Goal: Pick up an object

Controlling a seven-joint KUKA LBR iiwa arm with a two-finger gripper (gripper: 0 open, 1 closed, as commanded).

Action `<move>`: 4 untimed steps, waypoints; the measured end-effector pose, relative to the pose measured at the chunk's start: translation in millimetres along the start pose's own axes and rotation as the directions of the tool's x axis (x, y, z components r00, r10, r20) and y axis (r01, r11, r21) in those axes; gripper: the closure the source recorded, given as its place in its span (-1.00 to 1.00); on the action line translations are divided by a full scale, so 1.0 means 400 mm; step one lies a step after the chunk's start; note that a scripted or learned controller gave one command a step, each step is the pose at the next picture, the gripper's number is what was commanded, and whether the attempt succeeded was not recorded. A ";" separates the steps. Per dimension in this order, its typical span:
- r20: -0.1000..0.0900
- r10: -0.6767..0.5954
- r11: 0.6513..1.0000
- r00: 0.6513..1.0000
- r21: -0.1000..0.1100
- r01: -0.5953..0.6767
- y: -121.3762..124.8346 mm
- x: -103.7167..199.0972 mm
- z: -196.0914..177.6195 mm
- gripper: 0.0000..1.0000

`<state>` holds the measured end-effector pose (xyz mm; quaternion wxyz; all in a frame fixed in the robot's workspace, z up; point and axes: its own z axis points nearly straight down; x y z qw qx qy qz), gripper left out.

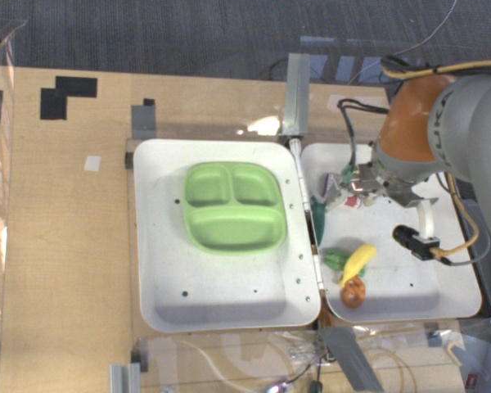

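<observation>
Green divided plate (232, 206) in left bin (155, 244)

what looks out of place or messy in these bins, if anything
Nothing looks spilled or damaged. The green divided plate lies flat in the left bin, turned slightly askew to its walls. In the right bin, the yellow banana, a small green item and a reddish-brown round item huddle near the dividing wall. The gripper hovers above them.

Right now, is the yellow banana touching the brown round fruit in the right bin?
Touching. The camera view shows the banana's lower end meeting the top of the brown round fruit, with no white bin floor between them.
</observation>
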<state>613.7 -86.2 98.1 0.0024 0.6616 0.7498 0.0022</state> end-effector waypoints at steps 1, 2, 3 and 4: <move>-0.001 -0.242 0.970 0.970 0.002 0.242 -0.138 -0.026 -0.045 -1.00; 0.008 -0.204 0.979 0.979 -0.016 0.204 -0.271 -0.003 0.011 -1.00; 0.003 -0.204 0.979 0.979 -0.019 0.204 -0.265 0.001 -0.018 1.00; -0.001 -0.186 0.982 0.982 -0.001 0.186 -0.083 0.130 -0.221 1.00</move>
